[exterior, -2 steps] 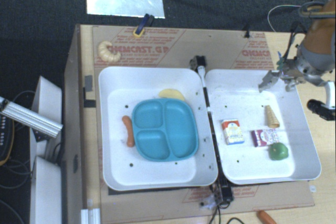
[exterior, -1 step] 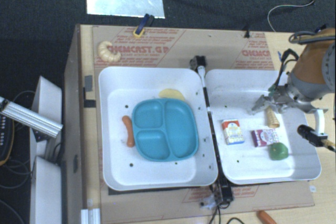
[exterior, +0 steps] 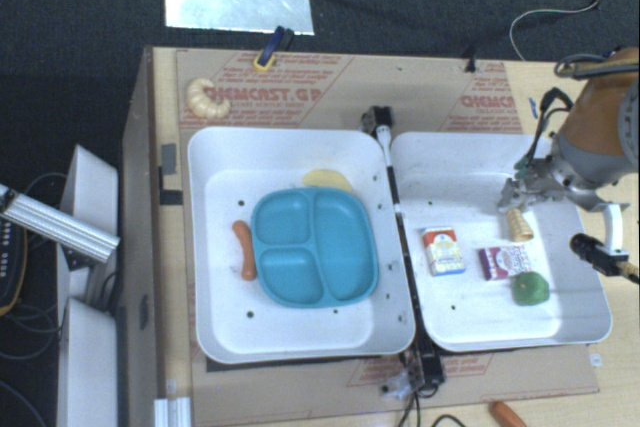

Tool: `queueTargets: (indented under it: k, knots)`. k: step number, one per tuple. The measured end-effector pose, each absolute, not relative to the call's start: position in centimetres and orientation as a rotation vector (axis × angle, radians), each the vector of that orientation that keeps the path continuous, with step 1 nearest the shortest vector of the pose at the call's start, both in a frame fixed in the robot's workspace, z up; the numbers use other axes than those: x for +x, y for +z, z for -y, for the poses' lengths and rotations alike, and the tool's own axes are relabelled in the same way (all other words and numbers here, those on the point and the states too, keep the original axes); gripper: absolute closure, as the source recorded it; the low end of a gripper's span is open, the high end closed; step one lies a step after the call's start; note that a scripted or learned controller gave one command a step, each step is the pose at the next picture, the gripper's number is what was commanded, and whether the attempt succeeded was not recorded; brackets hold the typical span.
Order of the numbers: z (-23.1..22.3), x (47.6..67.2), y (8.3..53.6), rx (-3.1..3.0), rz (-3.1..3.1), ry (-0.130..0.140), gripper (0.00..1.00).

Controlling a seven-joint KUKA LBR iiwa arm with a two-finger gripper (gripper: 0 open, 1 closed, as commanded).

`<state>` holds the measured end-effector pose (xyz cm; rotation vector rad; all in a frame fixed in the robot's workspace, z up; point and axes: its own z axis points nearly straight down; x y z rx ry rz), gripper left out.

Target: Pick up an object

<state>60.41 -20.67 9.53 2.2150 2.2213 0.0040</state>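
The right bin [exterior: 455, 165] holds several small things. A tan cork-like cylinder [exterior: 518, 224] lies near its right wall. A white and orange carton [exterior: 443, 251] sits in the middle, a purple packet [exterior: 504, 262] to its right and a green ball [exterior: 531, 288] at the front right. My gripper [exterior: 518, 198] reaches in from the right and hangs just behind the tan cylinder, very close to it. Whether it touches the cylinder is unclear.
The left bin [exterior: 250, 155] carries a blue divided plate [exterior: 313, 247], an orange sausage [exterior: 244, 249] at its left and a pale yellow piece [exterior: 326, 179] behind it. A cream lump [exterior: 207, 97] and a blue-yellow tool [exterior: 271, 49] lie on the bench behind the bins.
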Motion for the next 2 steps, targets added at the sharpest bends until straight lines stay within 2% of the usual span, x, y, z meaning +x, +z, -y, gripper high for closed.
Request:
queueTargets:
  k: [1,2]
  knots:
    - [16.7,57.3,22.2,2.213,-2.221,0.005,1.00]
    - [9.9,57.2,23.3,2.215,-2.226,0.004,1.00]
